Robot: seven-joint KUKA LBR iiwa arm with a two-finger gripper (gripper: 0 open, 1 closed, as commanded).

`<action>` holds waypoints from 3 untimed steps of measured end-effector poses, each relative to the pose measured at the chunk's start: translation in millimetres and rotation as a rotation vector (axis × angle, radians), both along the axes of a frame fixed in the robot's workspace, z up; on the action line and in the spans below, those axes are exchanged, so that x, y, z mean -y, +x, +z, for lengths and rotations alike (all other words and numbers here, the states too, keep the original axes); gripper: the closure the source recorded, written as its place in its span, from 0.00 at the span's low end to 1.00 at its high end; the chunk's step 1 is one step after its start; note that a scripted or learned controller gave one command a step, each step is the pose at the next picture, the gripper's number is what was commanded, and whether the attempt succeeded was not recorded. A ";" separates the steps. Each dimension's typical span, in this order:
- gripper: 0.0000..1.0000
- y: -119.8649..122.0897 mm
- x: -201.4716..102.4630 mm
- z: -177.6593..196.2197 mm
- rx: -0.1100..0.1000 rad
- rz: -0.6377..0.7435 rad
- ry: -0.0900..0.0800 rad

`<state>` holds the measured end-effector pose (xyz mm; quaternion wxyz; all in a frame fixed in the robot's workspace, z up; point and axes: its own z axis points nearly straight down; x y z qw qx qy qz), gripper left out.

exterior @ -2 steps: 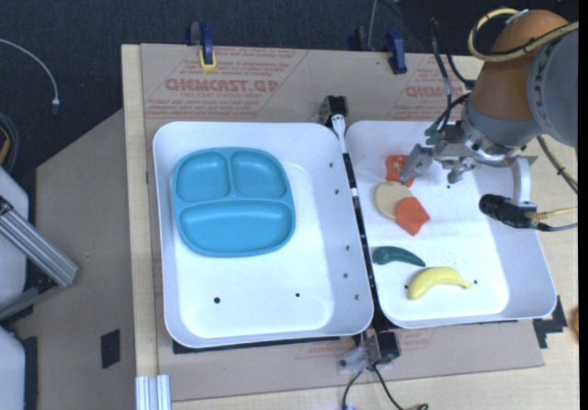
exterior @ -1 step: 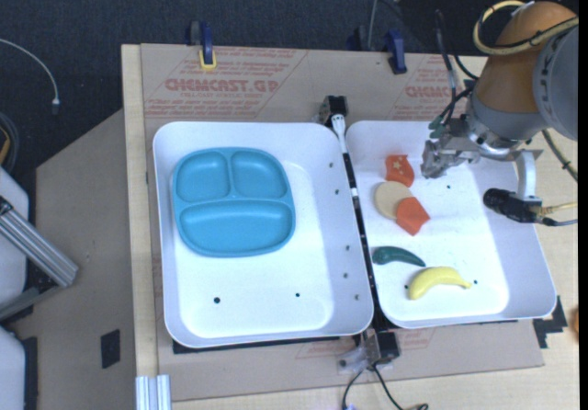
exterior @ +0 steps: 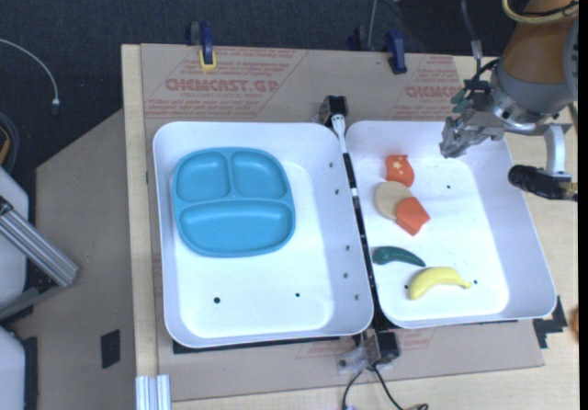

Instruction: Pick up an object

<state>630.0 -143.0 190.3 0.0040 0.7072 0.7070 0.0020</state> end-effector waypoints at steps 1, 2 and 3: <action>1.00 1.8 0.4 54.7 0.001 0.001 0.000; 1.00 3.5 -51.8 47.8 -0.010 0.006 0.005; 1.00 -6.2 -99.0 53.2 -0.010 0.005 0.005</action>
